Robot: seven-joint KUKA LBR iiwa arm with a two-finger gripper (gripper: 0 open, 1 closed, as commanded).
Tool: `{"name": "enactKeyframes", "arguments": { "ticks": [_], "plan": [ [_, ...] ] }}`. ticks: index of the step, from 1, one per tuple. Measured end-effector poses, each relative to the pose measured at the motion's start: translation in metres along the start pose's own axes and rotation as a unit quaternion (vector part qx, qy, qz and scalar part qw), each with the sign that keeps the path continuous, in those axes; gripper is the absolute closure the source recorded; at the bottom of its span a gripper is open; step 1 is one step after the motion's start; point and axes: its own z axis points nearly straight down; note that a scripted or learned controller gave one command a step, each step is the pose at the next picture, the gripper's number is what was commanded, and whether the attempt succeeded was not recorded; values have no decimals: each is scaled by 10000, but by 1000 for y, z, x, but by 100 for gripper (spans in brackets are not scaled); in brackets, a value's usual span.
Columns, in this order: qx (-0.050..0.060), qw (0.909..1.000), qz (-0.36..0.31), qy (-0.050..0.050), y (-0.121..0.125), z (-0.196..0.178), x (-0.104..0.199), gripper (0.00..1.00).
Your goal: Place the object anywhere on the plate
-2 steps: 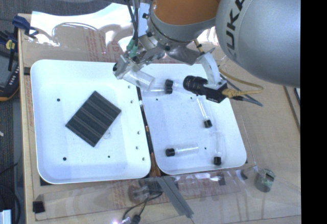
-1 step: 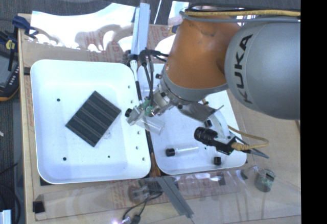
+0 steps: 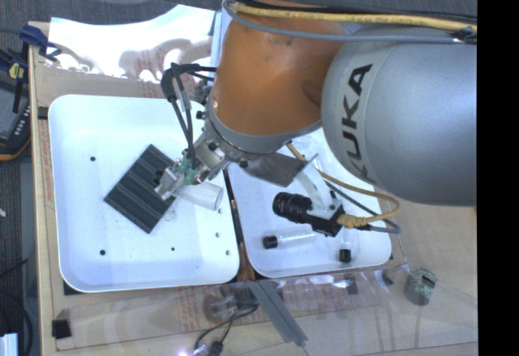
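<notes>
— gripper location first, please.

— gripper (image 3: 180, 178) sits low over the left shallow white bin (image 3: 85, 225), at the right-hand edge of the dark ribbed rectangular plate (image 3: 138, 190). the grey arm (image 3: 405, 119) and its orange band (image 3: 259, 62) come in from the right and hide much of the bench behind them.

— claw released or clenched?

— can't tell. the wrist and its cables cover the tip from this angle, and nothing can be seen gripped in it.

— and the plate, how does it lie?

— flat on the floor of the left bin, turned at a slant, one corner toward the gripper, ribs running along its length.

— where is the thing to be placed?

— the clear plastic cylinder (image 3: 204, 197) lies on its side on the bin floor, just beside the plate's right corner and right under the gripper. it is on the white floor, not on the plate. whether it touches the plate's edge i can't make out.

— what's in the other bin?

— the right shallow white bin (image 3: 369, 255) holds a small clear vial with a black cap (image 3: 285, 241), lying on its side near the front, and a small black piece (image 3: 345, 255) a little to its right. the two are apart from each other.
</notes>
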Motion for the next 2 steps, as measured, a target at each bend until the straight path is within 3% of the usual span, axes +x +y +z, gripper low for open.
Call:
{"name": "enactKeyframes", "arguments": {
  "ticks": [1,2],
  "plan": [
    [-3,9986,535,-4,60,-46,-16,100],
    [32,9889,1484,5,34,143,51,100]
  ]
}}
